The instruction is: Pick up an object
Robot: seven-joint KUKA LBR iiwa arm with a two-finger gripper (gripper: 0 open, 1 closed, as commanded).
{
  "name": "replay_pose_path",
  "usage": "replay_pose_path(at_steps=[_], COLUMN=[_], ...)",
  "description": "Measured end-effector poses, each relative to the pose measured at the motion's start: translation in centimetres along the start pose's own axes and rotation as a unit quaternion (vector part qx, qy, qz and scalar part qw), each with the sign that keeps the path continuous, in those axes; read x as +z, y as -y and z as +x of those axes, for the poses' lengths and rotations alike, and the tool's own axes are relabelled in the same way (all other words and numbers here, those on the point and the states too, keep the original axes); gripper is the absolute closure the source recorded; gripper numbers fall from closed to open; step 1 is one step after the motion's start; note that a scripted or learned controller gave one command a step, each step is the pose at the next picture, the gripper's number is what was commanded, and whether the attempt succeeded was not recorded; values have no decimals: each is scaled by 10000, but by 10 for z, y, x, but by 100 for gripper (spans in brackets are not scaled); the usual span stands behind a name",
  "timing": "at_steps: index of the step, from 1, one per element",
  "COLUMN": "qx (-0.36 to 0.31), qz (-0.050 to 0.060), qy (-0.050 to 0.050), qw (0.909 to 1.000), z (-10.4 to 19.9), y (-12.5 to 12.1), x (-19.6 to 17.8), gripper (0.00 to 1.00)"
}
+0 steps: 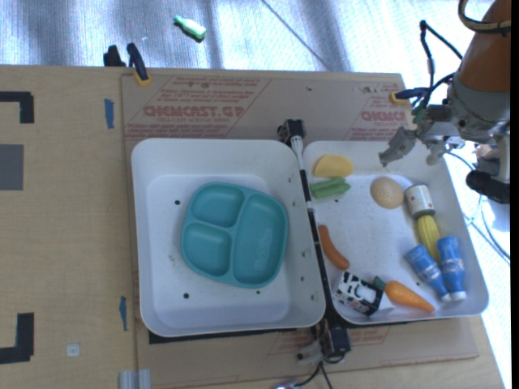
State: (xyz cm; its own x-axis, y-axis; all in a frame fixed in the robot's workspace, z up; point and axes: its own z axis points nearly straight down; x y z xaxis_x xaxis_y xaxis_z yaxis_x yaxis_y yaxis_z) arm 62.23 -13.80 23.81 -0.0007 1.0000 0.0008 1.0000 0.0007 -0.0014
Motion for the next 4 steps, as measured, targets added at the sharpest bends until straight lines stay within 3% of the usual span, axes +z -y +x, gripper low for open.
replay_pose_path(at_steps=[1, 2, 3, 4], qx=[-776, -2054, -4800, -4792], qz=[2, -140, -27, -54], qy=[4, 102, 21, 38], qw=[9970, 9785, 8773, 8777], z=[-58, -70, -84, -83], y=[65, 77, 78, 76], x=[95, 133, 153, 141], gripper=[0, 0, 0, 100])
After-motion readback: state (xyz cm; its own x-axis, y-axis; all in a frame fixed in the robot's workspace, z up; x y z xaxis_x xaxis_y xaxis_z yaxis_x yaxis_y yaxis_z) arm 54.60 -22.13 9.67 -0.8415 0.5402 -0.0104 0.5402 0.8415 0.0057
